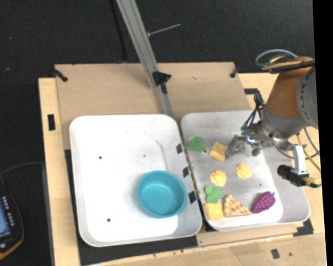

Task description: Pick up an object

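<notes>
The arm (290, 98) enters from the right and extends over the right bin (282, 218). The gripper (242, 145) sits above the upper middle of that bin, just right of a yellow block (218, 151). The fingers appear spread, with nothing visible between them.

Contents of the right bin:
- A green leaf-shaped piece (196, 144) lies near the upper left corner, beside the yellow block.
- A pale yellow lumpy piece (243, 170) lies near the bin's centre, below the gripper.
- A second yellow lumpy piece (217, 178) lies to its left.
- A green piece (213, 194) lies near the left edge, touching a yellow cube (213, 211) at the lower left corner.
- A waffle-patterned wedge (234, 206) lies at the lower edge, just beside the cube.
- A purple grape cluster (263, 202) lies near the lower right corner.

The left bin (100, 138) carries a blue bowl (161, 193), upright, toward its lower right corner. Both bins rest on the bench (108, 88).
</notes>
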Controlling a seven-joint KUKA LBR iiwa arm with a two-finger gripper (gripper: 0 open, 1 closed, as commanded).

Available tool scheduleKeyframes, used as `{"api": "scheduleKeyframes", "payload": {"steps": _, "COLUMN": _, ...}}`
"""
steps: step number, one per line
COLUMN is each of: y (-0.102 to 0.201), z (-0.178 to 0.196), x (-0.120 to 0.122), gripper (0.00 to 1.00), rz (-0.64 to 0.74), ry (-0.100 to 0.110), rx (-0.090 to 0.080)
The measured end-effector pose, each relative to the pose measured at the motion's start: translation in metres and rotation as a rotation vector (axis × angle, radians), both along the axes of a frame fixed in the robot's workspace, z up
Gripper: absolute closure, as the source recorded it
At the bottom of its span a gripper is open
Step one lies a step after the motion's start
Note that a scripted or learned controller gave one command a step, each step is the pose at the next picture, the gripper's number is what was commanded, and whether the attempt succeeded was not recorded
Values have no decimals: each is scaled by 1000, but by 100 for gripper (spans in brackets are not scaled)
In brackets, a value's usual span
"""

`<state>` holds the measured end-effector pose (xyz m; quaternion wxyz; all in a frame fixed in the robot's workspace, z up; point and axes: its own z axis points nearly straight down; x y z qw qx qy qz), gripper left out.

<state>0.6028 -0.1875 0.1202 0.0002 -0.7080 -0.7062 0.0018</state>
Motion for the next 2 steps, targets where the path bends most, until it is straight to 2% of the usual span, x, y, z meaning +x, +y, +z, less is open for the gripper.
{"api": "scheduleKeyframes", "payload": {"steps": 1, "y": -1, "z": 14, "x": 2, "gripper": 100, "rz": -3, "ry": -8, "rx": -1}}
{"api": "scheduleKeyframes", "payload": {"steps": 2, "y": 2, "z": 70, "x": 13, "gripper": 100, "rz": 6, "ry": -10, "rx": 0}}
